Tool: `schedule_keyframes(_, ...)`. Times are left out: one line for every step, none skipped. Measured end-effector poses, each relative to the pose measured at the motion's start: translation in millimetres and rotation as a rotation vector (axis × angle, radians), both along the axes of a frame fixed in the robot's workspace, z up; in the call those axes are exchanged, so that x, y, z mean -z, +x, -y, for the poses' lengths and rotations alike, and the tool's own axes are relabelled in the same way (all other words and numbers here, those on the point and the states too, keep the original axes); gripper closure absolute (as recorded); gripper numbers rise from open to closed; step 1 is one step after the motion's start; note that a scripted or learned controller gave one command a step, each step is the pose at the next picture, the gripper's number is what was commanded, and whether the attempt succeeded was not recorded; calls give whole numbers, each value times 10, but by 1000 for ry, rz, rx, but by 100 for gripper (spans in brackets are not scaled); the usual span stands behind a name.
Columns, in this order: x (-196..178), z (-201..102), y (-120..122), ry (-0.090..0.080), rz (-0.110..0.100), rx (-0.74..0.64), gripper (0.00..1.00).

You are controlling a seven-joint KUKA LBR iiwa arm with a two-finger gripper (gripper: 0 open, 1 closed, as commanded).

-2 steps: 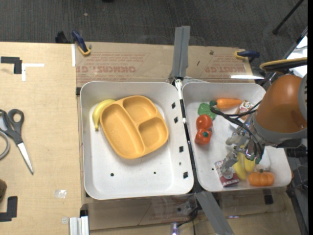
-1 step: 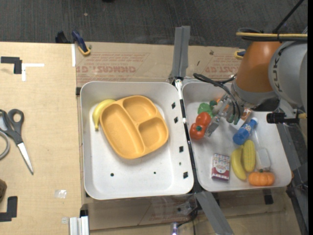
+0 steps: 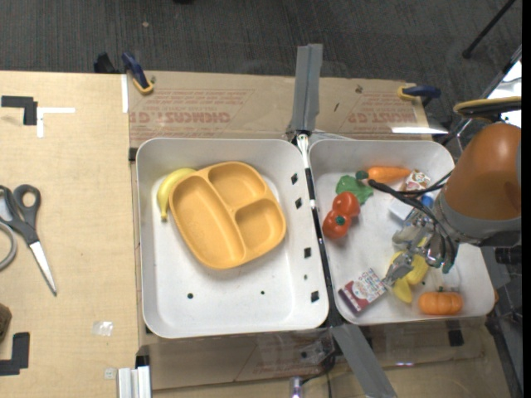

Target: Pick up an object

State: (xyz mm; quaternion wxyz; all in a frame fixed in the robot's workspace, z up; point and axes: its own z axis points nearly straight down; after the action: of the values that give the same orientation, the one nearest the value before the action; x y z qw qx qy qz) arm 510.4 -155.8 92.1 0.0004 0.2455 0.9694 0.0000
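The right bin [image 3: 332,222] holds several small things: an orange carrot [image 3: 387,173], a red tomato with a green top [image 3: 343,208], a red and white packet [image 3: 362,292], a yellow toy [image 3: 409,280] and an orange piece [image 3: 440,303]. My gripper [image 3: 412,255] hangs low over the right side of that bin, directly above the yellow toy and just left of the orange piece. The arm's wrist and cables hide part of the fingers and the things under them.
The left bin [image 3: 166,305] carries a yellow divided plate [image 3: 226,213] with a banana [image 3: 168,191] at its left rim. Scissors [image 3: 30,230] lie on the bench at the far left. Blue clamps [image 3: 138,73] hold the cardboard behind the bins.
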Motion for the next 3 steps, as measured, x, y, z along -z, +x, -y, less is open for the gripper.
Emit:
schedule_keyframes(-92,-3,13,-1,2,-2,100)
schedule_keyframes(-1349,-646,390,0,2,-128,100)
schedule_keyframes(-555,-277,-275,0,0,-171,100)
